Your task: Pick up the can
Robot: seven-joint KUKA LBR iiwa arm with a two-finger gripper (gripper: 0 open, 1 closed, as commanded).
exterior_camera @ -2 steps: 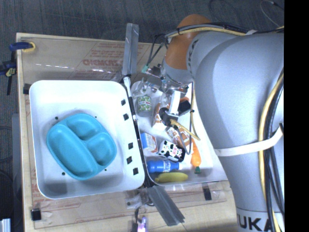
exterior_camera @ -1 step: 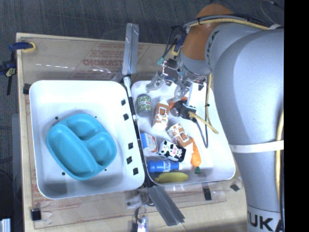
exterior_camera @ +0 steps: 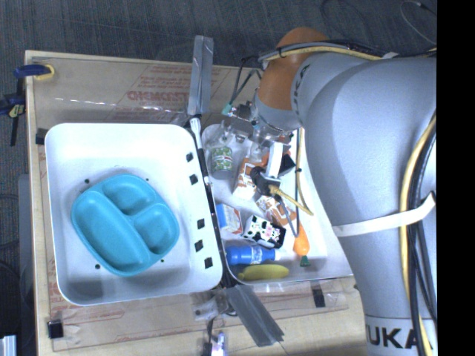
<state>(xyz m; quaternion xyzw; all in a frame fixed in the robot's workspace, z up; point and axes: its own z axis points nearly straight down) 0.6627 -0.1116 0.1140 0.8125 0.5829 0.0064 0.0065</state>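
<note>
A small can (exterior_camera: 220,157) with a green and white label lies at the far left of the right bin (exterior_camera: 332,262), close to the wall between the two bins. My gripper (exterior_camera: 243,127) hangs just above and to the right of the can, at the bin's far end, below the orange band (exterior_camera: 282,84) of the wrist. Cables and the wrist body crowd the gripper. I cannot tell whether it touches the can.
The right bin also holds snack packets (exterior_camera: 249,176), a black-and-white patterned box (exterior_camera: 264,231), a blue bottle (exterior_camera: 249,255), a yellow banana (exterior_camera: 264,271) and an orange carrot (exterior_camera: 300,242). A blue divided plate (exterior_camera: 125,222) lies in the left bin (exterior_camera: 67,147). The arm's body covers the right bin's right side.
</note>
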